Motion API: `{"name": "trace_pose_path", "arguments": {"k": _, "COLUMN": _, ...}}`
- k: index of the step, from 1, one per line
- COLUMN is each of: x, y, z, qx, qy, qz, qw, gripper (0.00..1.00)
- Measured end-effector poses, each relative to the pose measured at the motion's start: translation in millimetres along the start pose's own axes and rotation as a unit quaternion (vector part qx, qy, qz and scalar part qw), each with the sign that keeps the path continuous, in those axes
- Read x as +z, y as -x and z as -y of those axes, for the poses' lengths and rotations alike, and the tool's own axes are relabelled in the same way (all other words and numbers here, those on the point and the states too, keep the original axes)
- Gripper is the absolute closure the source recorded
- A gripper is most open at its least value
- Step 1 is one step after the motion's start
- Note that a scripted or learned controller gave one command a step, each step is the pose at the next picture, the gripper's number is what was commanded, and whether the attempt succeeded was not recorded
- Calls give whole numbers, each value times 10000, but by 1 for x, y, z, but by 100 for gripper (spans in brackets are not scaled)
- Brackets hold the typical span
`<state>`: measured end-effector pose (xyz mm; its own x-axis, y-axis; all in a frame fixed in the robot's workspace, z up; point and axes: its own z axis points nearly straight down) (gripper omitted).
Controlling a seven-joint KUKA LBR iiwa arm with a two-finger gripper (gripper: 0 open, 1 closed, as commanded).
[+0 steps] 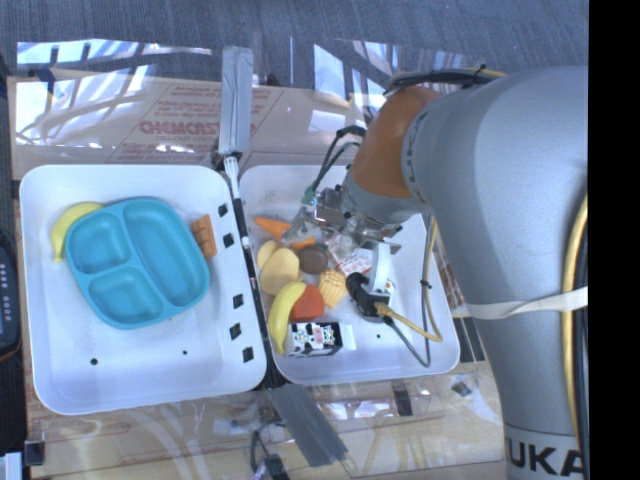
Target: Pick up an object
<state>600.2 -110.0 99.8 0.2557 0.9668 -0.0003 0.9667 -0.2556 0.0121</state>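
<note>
The right bin [400, 353] holds a heap of toy food. It includes an orange carrot [271, 226], a pale yellow potato-like piece [279, 269], a brown round piece [313, 260], a yellow banana [283, 311], a red-orange piece [308, 303], a yellow ridged piece [332, 288] and a black-and-white carton [315, 338]. My gripper [322, 224] hangs low over the back of this heap, just above the brown piece and beside the carrot. The wrist hides its tips, and I see nothing clearly held.
The left bin [60, 368] carries a blue divided plate [135, 260], with a yellow banana [68, 224] tucked under its left edge and a small orange block [205, 236] at its right. The big grey arm [500, 218] covers the right bin's right side.
</note>
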Motion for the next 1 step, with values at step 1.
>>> {"name": "trace_pose_path", "arguments": {"k": 1, "x": 0, "y": 0, "z": 0, "qx": -541, "qy": -7, "qz": 3, "qw": 9985, "gripper": 0}}
